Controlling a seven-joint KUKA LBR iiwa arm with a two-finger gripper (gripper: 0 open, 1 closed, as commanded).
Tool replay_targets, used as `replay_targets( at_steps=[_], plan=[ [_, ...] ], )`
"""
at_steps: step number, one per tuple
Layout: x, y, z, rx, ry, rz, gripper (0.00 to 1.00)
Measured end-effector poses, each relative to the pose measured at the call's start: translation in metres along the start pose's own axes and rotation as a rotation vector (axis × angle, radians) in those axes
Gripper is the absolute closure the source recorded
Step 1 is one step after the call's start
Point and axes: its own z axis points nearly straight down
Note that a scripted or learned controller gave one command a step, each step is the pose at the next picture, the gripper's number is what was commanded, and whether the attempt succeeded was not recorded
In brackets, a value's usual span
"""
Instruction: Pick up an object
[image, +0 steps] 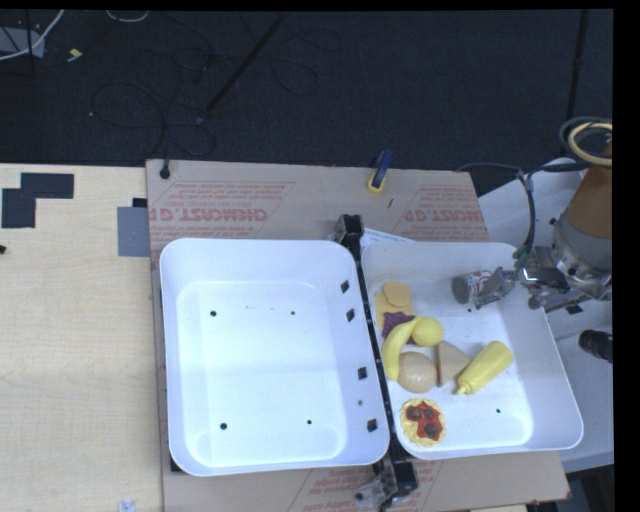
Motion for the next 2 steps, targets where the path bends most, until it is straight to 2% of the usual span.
replay_targets(
  at_steps=[1,2],
  plan=[
    [0.011,0.06,0.095,-0.004,-0.001,-0.003,0.0],
    [0.01,0.057,0.083,0.001,0.0,-0.002,1.0]
  ],
)
